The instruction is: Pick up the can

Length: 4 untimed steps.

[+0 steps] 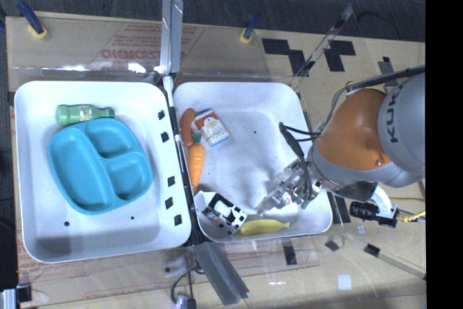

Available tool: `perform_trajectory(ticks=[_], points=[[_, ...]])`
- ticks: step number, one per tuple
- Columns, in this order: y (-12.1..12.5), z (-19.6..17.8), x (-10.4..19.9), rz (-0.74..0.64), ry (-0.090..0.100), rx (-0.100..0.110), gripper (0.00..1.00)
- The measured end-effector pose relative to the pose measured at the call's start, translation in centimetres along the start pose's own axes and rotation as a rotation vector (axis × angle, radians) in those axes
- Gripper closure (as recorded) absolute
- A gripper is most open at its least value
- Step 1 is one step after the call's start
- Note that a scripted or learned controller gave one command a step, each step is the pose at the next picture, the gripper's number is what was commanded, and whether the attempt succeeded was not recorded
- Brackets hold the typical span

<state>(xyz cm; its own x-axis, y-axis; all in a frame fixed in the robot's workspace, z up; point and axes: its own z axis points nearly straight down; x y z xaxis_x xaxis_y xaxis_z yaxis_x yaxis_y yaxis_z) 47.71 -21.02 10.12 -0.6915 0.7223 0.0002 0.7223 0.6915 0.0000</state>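
- Plainly, the small can with the orange-and-white label and red end [210, 129] lies on its side in the upper left part of the right-hand shallow white bin [253, 94], close to the wall that divides the two bins.
- Its long axis seems to run on a slant, from the upper left down to the lower right of the view, with the red end towards the upper left; the blur makes this a judgement rather than a certainty.
- Just beside it, on its left, stands a long orange carrot [195, 159], lying roughly along the dividing wall; the two look to be touching or nearly so.
- The hand [286, 193] hangs low in the same bin, near its lower right corner, above a yellow banana [265, 226].
- From the hand, the can lies up and to the left, well apart across bare bin floor.
- Whether the hand is apart or together cannot be told; nothing is seen held in it.
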Motion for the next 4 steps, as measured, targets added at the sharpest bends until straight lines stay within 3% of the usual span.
perform_trajectory(ticks=[1,2,4], points=[[0.2,-10.3,-0.2,0.38,-0.001,0.0,0.0],[0.0,0.0,0.1,0.398,0.001,0.002,0.0],[0.0,0.0,0.1,0.398,0.0,0.002,0.0]])
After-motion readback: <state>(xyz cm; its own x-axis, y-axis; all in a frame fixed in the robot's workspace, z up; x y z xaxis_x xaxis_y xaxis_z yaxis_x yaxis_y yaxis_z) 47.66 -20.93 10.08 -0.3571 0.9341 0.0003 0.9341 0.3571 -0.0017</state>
